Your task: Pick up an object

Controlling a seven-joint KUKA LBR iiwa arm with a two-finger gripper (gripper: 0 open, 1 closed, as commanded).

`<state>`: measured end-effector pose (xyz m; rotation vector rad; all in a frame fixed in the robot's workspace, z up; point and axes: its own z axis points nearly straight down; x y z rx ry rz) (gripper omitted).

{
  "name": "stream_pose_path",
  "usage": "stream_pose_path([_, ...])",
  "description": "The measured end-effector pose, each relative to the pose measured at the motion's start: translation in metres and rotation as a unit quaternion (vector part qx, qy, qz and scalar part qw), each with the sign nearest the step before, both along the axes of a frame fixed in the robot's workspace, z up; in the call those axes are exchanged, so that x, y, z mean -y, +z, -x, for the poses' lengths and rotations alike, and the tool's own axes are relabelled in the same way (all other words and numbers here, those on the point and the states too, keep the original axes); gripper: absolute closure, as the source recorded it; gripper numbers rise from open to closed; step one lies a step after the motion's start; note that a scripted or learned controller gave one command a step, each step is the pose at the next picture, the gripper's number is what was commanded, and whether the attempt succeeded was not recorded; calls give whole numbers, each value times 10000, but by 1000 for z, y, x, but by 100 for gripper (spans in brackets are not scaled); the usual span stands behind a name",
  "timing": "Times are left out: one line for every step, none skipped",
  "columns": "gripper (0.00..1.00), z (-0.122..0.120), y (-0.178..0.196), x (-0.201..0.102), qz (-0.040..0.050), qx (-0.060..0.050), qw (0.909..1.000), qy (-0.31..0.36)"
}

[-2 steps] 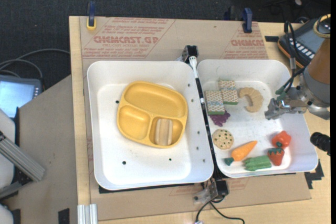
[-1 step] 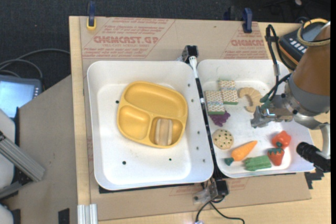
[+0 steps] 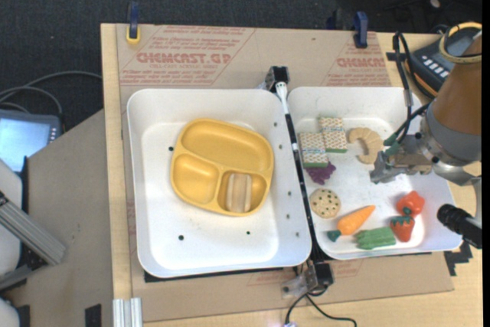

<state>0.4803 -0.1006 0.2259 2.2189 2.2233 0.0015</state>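
Watching from my station: the toy food sits in the right bin (image 3: 348, 99), and nothing is lifted that I can see.
Toys: a carrot (image 3: 355, 220) and a green vegetable (image 3: 375, 239) lie near the front edge; a red pepper (image 3: 411, 203) and a smaller red piece (image 3: 403, 226) lie just beside them on the right.
Cookie: a round cookie (image 3: 325, 203) lies left of the carrot, close to the wall between the bins.
Back of the bin: two wafer blocks (image 3: 323, 142) lie side by side, a purple piece (image 3: 320, 173) touches the front of the left one, and a tan curved piece (image 3: 365, 143) lies to their right.
Gripper: my gripper (image 3: 385, 167) hangs low over the right bin, just beside the tan curved piece and above the red pepper.
Fingers: I cannot tell whether they are spread or closed; I see no toy between them.
Arm: the arm (image 3: 459, 107) comes in from the right.
Left bin: the left bin (image 3: 153, 165) holds a yellow divided plate (image 3: 207, 157) with a pale piece (image 3: 239, 192) in one compartment.
Tabletop: both bins rest on a tabletop (image 3: 191, 53) with red lettering.
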Motion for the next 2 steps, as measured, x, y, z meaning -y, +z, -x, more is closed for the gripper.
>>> stream_pose_path([100, 1, -11, -36, -8, -21, 10000, 3])
stream_pose_path([100, -10, -24, -57, -7, -25, 10000, 1])
